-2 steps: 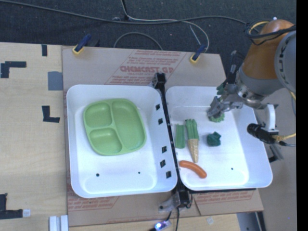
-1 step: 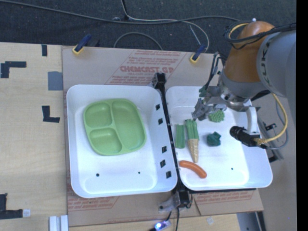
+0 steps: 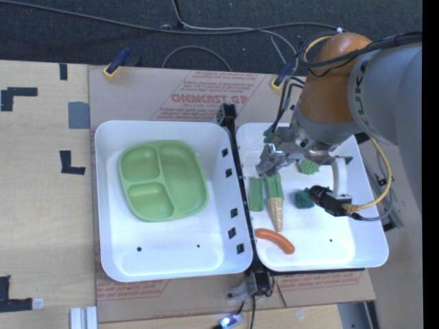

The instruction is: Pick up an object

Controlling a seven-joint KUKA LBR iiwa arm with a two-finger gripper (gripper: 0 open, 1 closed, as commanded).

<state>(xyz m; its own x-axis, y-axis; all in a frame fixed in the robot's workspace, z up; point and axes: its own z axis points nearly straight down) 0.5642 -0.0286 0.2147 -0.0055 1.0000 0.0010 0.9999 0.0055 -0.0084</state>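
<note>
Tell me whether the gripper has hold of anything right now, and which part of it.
It cannot be told. The gripper sits low in the right bin, right over the top end of the green stick, but the wrist hides any contact.

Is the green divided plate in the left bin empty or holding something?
Empty. The green divided plate lies flat in the left bin, and all three of its compartments show bare green.
</note>
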